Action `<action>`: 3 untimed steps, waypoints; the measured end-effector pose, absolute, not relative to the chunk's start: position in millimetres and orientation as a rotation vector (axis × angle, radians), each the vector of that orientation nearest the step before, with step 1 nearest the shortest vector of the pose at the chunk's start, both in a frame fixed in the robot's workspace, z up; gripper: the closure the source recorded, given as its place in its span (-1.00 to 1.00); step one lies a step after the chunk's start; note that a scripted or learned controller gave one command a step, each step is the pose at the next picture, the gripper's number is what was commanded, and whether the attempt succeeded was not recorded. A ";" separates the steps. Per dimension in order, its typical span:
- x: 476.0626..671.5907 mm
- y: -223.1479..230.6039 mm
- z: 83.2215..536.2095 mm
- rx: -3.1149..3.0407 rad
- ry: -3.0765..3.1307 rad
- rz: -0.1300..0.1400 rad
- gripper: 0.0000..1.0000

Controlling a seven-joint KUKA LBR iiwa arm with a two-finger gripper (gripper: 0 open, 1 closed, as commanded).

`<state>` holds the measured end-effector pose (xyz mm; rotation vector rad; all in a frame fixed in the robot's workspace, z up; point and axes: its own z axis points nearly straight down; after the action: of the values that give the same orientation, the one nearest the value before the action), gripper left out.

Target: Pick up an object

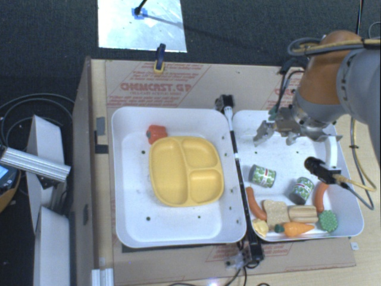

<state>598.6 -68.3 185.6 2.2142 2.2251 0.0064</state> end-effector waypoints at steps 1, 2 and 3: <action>583.7 -113.2 267.0 2.216 2.221 0.003 -1.00; 595.1 -89.8 177.8 2.217 2.226 0.000 -1.00; 586.6 -85.2 84.3 2.219 2.222 0.002 -1.00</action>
<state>586.6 -85.2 84.3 2.2189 2.2222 0.0018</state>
